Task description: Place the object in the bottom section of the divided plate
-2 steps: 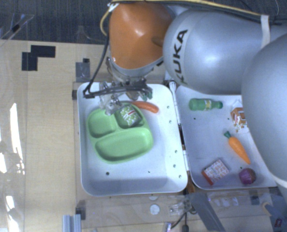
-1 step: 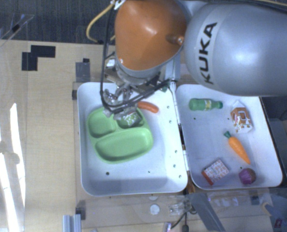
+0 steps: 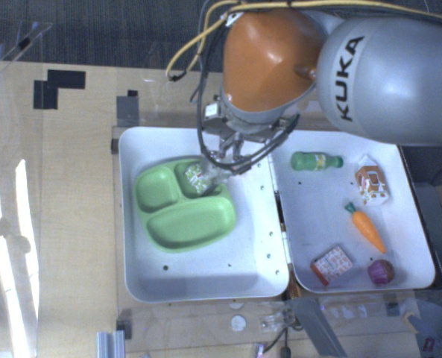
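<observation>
A small pale object (image 3: 194, 176) lies in the green plate's (image 3: 183, 226) upper right section, just under the gripper (image 3: 222, 162); its grip state cannot be told. The arm (image 3: 384, 73) reads "KUKA".

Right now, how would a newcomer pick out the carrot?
Look in the right white bin, along its right side. The carrot lies between the small house-shaped toy and the purple item: orange, tapered, with a green top.

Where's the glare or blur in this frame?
Camera view: bright window-like glare streaks on the tan wooden bench at left; soft shadow in the left white plastic bin near its front wall; the claw above the green divided plate looks blurred.
</observation>
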Motion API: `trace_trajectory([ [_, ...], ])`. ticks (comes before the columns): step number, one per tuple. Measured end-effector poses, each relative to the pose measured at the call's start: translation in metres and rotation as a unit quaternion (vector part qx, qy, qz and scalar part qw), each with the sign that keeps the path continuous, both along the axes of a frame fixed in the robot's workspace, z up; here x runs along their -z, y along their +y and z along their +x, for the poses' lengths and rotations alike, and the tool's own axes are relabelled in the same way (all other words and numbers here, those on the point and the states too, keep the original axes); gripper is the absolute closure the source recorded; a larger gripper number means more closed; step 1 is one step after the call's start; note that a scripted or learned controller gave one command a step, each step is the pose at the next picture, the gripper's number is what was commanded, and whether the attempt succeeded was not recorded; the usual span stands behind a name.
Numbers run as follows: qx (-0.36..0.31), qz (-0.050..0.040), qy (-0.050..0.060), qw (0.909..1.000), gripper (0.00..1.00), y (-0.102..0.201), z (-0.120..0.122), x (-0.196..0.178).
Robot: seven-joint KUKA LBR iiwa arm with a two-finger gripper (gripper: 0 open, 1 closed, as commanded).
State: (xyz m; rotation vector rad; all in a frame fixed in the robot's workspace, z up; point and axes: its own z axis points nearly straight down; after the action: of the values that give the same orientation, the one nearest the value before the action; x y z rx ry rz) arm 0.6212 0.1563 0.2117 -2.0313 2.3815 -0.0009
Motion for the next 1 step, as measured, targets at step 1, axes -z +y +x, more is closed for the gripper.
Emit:
trace_trajectory([
  [1, -0.122, 0.0006, -0.002, 0.9925, 1.0, 0.0541, 0.0139, -0.0083],
])
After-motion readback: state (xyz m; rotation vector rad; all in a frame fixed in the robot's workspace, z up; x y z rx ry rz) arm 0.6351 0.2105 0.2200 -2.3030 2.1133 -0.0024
